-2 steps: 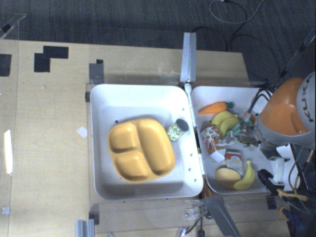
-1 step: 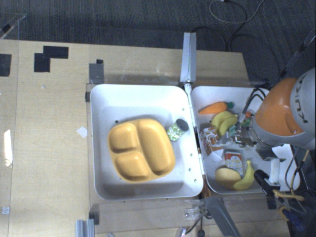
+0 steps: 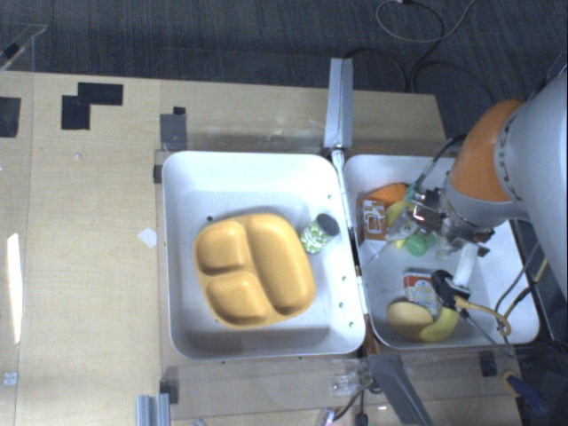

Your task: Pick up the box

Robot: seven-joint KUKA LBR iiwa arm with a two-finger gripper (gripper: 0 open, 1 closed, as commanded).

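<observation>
While the grey arm (image 3: 519,140) reached in from the right, its gripper (image 3: 423,209) hung low over the middle of the right bin (image 3: 382,282), right in among the clutter. Whether it was open or closed, I could not tell; the wrist covered it from above. Nothing could be seen held.

And the box (image 3: 373,218)? It sat in that same right bin, an orange-and-white printed carton close against the bin's left wall, just left of the gripper and apart from it. An orange thing (image 3: 390,193) lay just behind it, and a green thing (image 3: 417,243) sat just below the gripper. Lower down, a second, smaller carton (image 3: 417,284) lay near a potato-like lump (image 3: 406,316) and a banana (image 3: 442,325). That one could also pass for a box, so the target was a judgement call.

Over in the left bin (image 3: 248,180), a yellow divided tray (image 3: 253,269) filled the floor, with a small green-and-white bottle (image 3: 315,234) at its upper right corner. The wooden surface (image 3: 89,238) around the bins lay bare.

So this looked like the approach, the grasp not yet made. The next move would call for a short shift left to centre over the box, then a descent that straddled it without catching the bin wall or the orange thing.
</observation>
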